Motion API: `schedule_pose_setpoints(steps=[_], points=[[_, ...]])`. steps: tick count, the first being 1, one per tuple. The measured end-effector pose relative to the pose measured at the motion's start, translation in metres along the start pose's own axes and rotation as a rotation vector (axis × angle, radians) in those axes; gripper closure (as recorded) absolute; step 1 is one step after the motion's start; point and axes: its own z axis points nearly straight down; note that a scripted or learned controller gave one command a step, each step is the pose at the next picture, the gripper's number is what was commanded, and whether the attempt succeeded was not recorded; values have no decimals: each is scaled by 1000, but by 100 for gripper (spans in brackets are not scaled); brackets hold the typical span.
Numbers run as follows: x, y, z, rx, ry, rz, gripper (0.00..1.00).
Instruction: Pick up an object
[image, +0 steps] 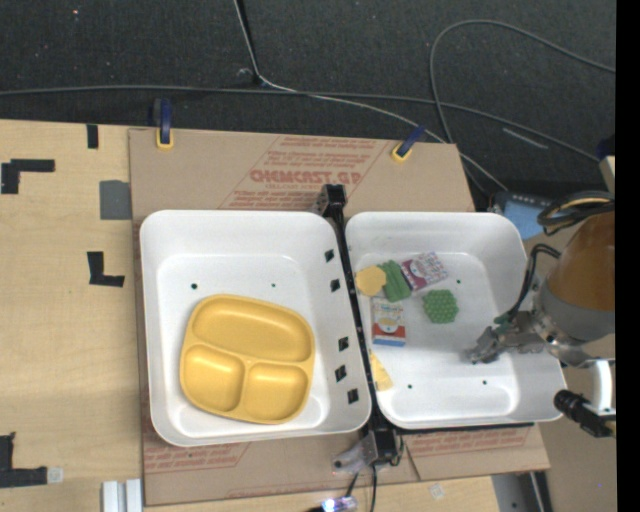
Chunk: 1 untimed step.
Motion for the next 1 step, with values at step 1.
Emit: schedule_pose_setpoints(steps=[1], points=[[-4, 6, -61, -7, -4, 0, 100]])
